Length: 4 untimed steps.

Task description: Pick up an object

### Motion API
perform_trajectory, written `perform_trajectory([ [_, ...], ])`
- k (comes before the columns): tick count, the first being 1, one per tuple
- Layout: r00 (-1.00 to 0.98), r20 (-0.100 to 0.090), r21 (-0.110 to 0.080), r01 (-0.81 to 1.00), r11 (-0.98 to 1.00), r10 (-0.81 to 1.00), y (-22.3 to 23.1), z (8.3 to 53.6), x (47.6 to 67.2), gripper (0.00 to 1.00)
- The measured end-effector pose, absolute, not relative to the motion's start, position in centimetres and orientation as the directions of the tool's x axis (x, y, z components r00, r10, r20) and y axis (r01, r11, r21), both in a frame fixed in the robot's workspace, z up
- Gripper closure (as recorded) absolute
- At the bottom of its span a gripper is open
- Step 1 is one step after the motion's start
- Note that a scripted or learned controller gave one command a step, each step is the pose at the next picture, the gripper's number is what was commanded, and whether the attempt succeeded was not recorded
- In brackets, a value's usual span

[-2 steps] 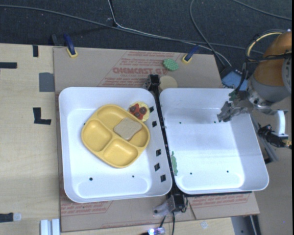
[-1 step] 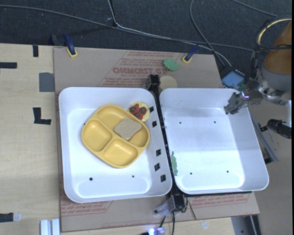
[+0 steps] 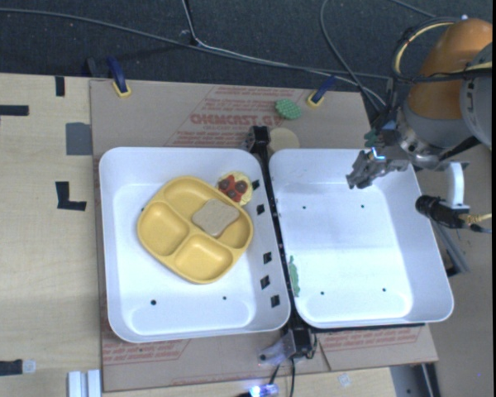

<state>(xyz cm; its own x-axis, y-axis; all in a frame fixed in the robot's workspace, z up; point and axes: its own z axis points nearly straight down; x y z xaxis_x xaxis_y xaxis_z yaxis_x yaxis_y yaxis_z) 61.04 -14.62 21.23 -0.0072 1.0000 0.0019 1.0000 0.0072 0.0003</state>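
My gripper (image 3: 360, 177) hung over right bin (image 3: 397, 304), far edge; grip state: could not tell. Nothing lifted yet. Targets sat in left bin (image 3: 132, 313): yellow tray (image 3: 169, 234) bearing toast (image 3: 215, 217), 1 berry piece (image 3: 236, 187) beside. Reach, grasp, lift all remained.

Colours on the surface

Left of the dark grey pincer (image 3: 365, 172) sit two white bins (image 3: 124, 222). The far one holds a yellow tray (image 3: 169, 222) with a tan bread slice (image 3: 215, 217) and a red and dark fruit piece (image 3: 236, 187). A green dotted thing (image 3: 288, 107) lies on the brown cardboard (image 3: 207, 114). The surface (image 3: 33, 246) is pale wood with black marks. The arm's band (image 3: 450, 64) is orange.
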Motion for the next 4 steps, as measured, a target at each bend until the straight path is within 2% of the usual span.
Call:
perform_trajectory([
  [2, -0.006, 0.002, -0.001, 1.0, 0.006, 1.0, -4.8, 20.8, 62.6, 1.0],
  [3, -0.007, 0.002, -0.002, 1.0, 0.007, 1.0, 1.1, 21.4, 62.0, 1.0],
  [4, -0.007, 0.002, 0.0, 1.0, 0.007, 1.0, 6.7, 22.5, 63.1, 1.0],
])
